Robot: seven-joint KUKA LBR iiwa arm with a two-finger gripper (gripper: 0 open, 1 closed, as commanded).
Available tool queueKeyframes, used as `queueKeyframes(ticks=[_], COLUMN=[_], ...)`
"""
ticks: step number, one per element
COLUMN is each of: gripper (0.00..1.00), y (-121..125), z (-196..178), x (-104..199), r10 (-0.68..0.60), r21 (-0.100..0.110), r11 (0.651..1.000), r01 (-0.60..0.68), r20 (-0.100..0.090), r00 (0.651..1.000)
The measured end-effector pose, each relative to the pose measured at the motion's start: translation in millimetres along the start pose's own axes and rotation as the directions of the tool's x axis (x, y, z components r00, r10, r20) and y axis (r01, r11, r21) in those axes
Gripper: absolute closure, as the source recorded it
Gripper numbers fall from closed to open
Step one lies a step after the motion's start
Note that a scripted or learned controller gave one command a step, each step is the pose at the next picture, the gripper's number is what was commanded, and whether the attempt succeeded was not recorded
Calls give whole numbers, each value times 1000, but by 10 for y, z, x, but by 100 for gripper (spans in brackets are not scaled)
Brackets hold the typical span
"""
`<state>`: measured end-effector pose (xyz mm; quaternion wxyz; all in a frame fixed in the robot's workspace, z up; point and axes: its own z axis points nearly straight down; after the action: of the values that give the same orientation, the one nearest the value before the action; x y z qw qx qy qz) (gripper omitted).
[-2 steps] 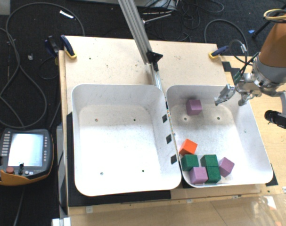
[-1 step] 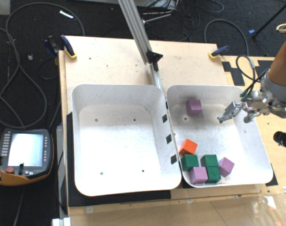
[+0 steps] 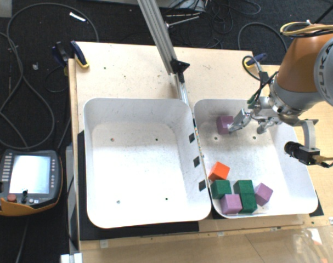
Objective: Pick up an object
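**Gripper poised beside a lone purple block in the right bin**

The gripper (image 3: 253, 122) is seen in the upper part of the right bin (image 3: 298, 193), its two fingers spread apart, one of them reaching toward the purple block (image 3: 225, 124) and nothing held between them. The block lies just left of the nearer finger, touching it or very nearly so; which of the two cannot be told.

The block is judged to be light, stiff and squarish, probably foam or painted wood, with flat faces that should be gripped easily and not crushed. It is best taken across two opposite flat sides, near mid-height, so that it is not tipped or pushed away. As it stands alone, room is left on each side for a finger.

Lower in the same bin, toward the lower right of the frame, a cluster is found: an orange block (image 3: 219, 171), two green blocks (image 3: 221, 188) (image 3: 246, 193) and two more purple blocks (image 3: 231, 203) (image 3: 263, 193), packed closely and therefore harder to seize singly. The left bin (image 3: 100, 201) lies alongside.
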<state>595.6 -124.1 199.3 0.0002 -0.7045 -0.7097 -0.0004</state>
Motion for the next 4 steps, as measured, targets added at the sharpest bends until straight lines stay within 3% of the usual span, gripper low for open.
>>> queueKeyframes(ticks=[1, 2, 3, 4], gripper=[0, 0, 100, 100], y=[16, 819, 795, 855], z=[1083, 1030, 936, 1019], x=[-176, 145, 117, -215], r10=[8, 1, 2, 10], r21=[4, -7, -2, 8], r11=[1000, 1000, 1000, 1000], r01=[-8, -1, -2, -10], r20=[2, 0, 4, 0], r00=[1000, 1000, 1000, 1000])
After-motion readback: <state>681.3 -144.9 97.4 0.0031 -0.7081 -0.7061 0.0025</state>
